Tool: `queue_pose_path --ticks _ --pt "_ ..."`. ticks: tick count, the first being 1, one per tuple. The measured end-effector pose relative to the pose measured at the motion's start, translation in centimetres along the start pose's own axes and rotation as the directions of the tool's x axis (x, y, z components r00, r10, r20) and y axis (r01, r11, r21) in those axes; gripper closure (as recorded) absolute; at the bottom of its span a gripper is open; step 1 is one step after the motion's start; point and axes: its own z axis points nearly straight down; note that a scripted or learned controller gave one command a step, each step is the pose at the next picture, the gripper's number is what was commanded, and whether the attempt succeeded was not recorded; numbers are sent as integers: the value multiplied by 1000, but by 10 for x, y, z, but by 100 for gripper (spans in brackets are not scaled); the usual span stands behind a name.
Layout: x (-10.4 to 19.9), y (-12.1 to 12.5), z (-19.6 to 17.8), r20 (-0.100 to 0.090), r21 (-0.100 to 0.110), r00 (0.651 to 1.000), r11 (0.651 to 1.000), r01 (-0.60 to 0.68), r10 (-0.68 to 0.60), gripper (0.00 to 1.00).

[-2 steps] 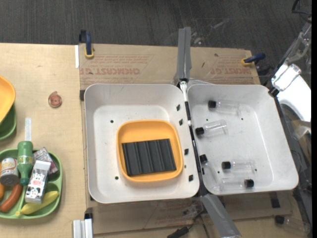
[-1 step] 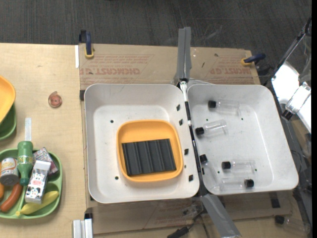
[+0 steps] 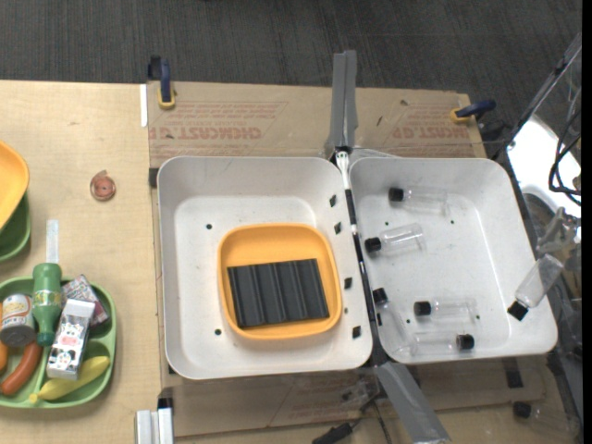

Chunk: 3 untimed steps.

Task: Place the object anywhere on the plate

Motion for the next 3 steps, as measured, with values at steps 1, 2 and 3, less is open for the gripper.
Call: queue_pose_path --ticks 1,2,3 --pt "-35 -63 -47 1 3 999 999 51 -51 100" --pt "-70 -126 -77 2 3 971 971 238 -238 100" --pt "-28 -52 7 0 0 932 932 362 -362 100"
